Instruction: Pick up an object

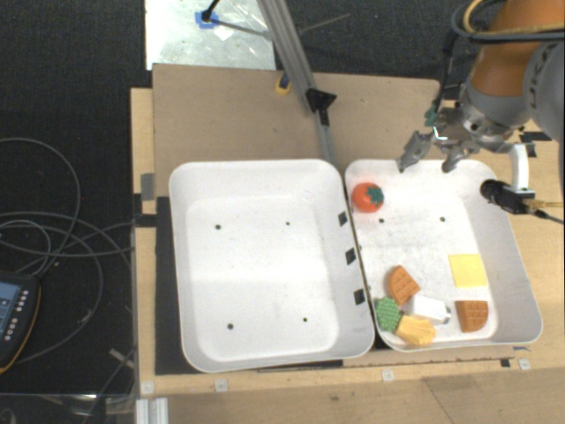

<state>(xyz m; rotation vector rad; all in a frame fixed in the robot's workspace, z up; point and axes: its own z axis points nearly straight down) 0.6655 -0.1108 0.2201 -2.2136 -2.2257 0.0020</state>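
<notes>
Toys [428, 306] lie in the right bin [521, 276]

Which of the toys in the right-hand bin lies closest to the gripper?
The red tomato, alone near the bin's far left corner. The gripper hangs open above the far rim; the other toys cluster at the near end.

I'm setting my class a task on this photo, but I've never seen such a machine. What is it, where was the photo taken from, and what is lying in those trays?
One camera looks down at a slant on a bench. The grey and orange robot arm reaches in from the right; its gripper has two spread fingers with nothing between them, above the right bin. That bin contains a red tomato-like toy, a yellow block, two orange waffle-like pieces, plus green, white and yellow bits. The left bin sits beside it.
</notes>
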